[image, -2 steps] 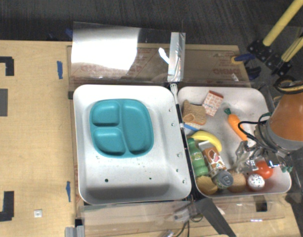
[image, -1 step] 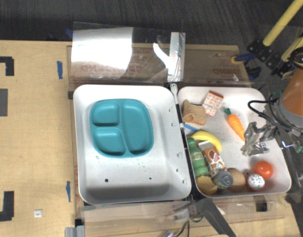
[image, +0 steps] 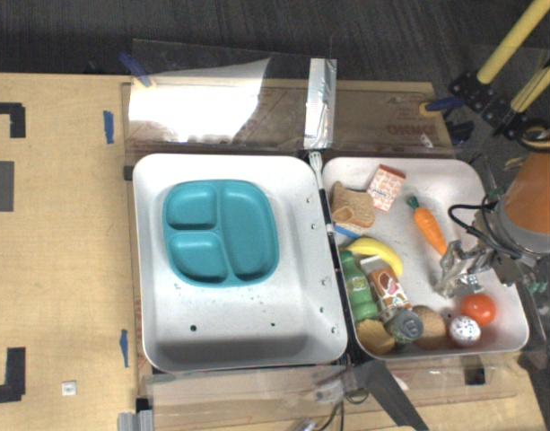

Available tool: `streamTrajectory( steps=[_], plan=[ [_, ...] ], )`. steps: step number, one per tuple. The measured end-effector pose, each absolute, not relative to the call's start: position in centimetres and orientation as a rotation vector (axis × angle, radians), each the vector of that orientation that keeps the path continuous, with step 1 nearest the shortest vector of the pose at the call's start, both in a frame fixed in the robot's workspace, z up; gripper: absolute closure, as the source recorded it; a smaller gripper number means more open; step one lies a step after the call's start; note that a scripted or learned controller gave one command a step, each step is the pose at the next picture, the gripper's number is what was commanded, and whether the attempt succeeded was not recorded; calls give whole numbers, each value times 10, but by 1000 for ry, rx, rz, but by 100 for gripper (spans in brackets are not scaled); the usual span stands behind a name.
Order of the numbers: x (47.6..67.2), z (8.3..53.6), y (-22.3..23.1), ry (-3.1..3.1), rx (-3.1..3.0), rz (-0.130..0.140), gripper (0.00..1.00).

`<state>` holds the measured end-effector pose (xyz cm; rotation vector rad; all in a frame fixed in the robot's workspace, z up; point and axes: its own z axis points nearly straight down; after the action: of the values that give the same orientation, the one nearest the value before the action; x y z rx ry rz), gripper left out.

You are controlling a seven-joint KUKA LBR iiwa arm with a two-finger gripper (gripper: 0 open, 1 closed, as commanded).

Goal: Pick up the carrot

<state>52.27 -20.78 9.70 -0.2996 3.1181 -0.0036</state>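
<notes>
Camera view: carrot (image: pixel 428 226) lies in right bin (image: pixel 463 171), upper middle, green top toward far wall, free of any grip. Gripper (image: pixel 460 270) sits just beside carrot's near end, low over bin floor; whether its fingers are spread or closed, cannot tell. Banana (image: pixel 379 251) left of it, tomato (image: pixel 477 309) just beyond gripper. Teal divided plate (image: pixel 222 231) in left bin (image: pixel 158 330).

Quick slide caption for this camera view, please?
Gripper hovers just below the carrot in the cluttered right bin.
</notes>
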Motion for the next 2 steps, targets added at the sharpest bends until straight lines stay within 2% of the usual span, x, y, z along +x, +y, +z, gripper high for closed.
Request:
streamTrajectory(
  steps=[1,2],
  plan=[
    [567,90,-223,3129,-94,-3,100],
    [637,192,-199,3123,-127,-4,100]
  ],
)
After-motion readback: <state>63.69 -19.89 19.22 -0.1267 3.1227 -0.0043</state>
